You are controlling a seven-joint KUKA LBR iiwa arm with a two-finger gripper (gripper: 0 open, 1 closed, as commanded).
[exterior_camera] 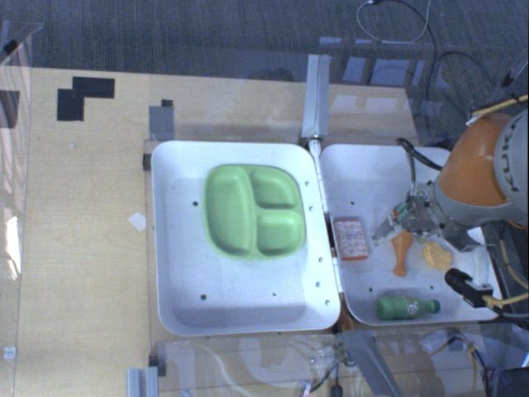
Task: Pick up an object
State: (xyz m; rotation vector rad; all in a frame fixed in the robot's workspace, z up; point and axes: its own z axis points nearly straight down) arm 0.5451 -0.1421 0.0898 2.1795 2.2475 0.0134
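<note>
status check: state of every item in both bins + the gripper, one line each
green divided tray: flat in left bin, compartments bare
red-and-white packet: lying flat, right bin, by the divider
orange carrot-shaped toy: lying down, just below gripper
yellow piece: lying beside the carrot toy
green bottle: on its side, near front wall
gripper: low over right bin, fingers unclear

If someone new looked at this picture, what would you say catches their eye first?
Probably the green divided tray, lying in the middle of the left bin. Next, the arm's orange band over the right bin, where a green bottle lies near the front edge.
</note>
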